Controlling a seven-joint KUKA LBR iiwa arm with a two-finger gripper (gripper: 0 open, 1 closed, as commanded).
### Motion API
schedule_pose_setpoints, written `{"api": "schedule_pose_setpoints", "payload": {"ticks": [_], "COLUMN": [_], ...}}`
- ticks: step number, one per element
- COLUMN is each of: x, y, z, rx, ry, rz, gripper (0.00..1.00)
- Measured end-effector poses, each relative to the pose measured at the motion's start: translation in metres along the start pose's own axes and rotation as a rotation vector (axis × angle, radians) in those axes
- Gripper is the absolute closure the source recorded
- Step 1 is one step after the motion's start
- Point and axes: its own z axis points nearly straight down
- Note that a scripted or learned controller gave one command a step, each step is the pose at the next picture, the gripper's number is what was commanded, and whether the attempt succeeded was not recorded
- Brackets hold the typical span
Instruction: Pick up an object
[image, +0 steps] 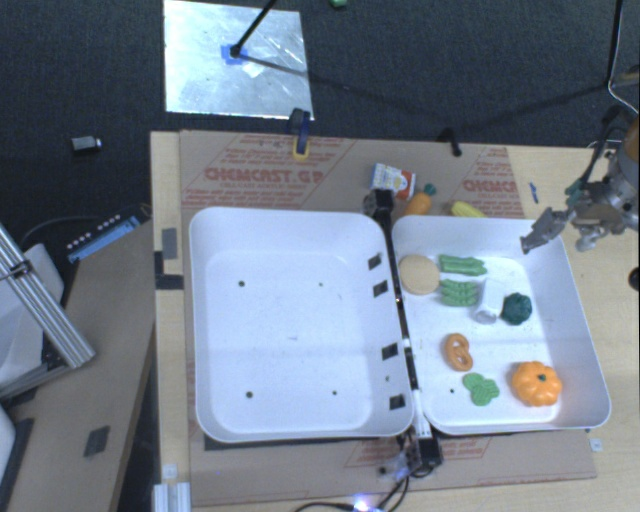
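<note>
Toys lie scattered in the right bin (588, 345), none of them held.
Taking the orange pumpkin (535, 384) in that bin's near right corner as the landmark: a green leafy piece (481, 389) sits just left of it, a brown pretzel (458, 351) up and left of it, a dark green lump (516, 308) above it, and further up and left two green pods (461, 265) beside a tan round disc (419, 274). Well above the pumpkin, over the bin's far right rim, hangs the end effector (540, 233); whether it is apart or together I cannot tell, and nothing shows in its grip. Far left of the pumpkin is the left bin (210, 330), both on the bench (170, 330).
</note>
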Motion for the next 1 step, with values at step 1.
{"api": "schedule_pose_setpoints", "payload": {"ticks": [1], "x": [0.0661], "y": [0.065], "z": [0.1749], "rx": [0.001], "ry": [0.003], "rz": [-0.008], "gripper": [0.0]}}
